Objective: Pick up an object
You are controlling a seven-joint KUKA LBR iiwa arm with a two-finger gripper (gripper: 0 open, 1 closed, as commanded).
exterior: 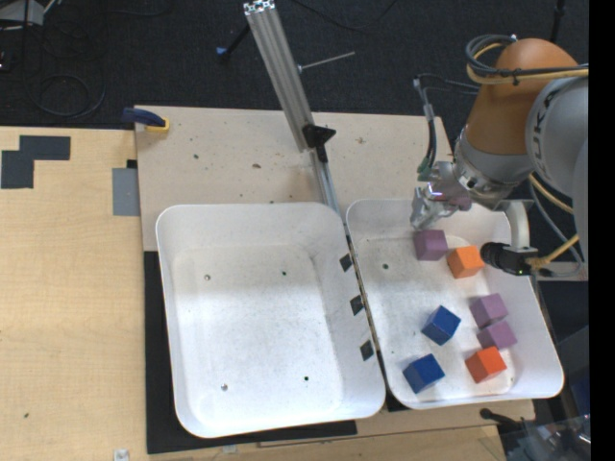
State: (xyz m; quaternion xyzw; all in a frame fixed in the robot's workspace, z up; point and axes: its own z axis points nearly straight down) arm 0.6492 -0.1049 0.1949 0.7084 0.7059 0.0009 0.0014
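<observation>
The right bin (384, 373) holds several small cubes. A purple cube (430, 245) lies near its back, with an orange cube (465, 261) just to its right. Two blue cubes (441, 324) (423, 372) sit lower in the bin, beside two purple cubes (488, 308) (498, 334) and a red-orange cube (486, 364). My gripper (426, 215) hangs just above the back purple cube, close to its top. Nothing shows between the fingers from this angle.
The left bin (183, 257) lies beside the right one, with black clips (356, 303) on the shared rim. A slanted aluminium bar (286, 84) rises behind the bins. The arm's grey body and orange band (519, 94) fill the upper right.
</observation>
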